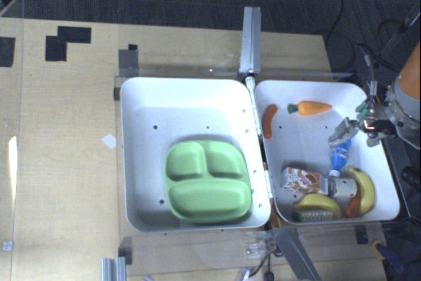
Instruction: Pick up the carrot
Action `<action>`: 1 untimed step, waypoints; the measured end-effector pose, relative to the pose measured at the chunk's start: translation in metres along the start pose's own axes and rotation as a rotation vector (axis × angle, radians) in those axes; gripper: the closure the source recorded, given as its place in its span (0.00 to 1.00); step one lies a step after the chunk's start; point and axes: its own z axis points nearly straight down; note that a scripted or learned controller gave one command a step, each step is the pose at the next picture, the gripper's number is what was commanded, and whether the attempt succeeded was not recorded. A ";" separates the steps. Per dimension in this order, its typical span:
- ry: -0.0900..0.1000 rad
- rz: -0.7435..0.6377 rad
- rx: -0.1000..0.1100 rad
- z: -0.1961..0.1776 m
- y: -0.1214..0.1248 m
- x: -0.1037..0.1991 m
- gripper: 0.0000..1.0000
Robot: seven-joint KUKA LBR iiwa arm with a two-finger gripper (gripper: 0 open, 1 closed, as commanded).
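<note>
Fingers (345,130) over right bin (284,206), state can't tell, nothing seen betw. them. Carrot (312,108) well apart, far end of bin, lying flat, near sausage (269,120). Prob. light, stiff, smooth plastic; grip across thick mid-body, not taper.

Pale wood-grain counter (66,161), black rectangular marks (66,41) near its far left edge. Two shallow white bins side by side on it, touching along a shared middle rim: left bin (141,141), right bin (302,141). Upright grey metal post (250,43) behind their junction, possibly a mount.
</note>
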 end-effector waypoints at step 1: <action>0.001 -0.404 -0.002 0.079 0.077 0.011 0.00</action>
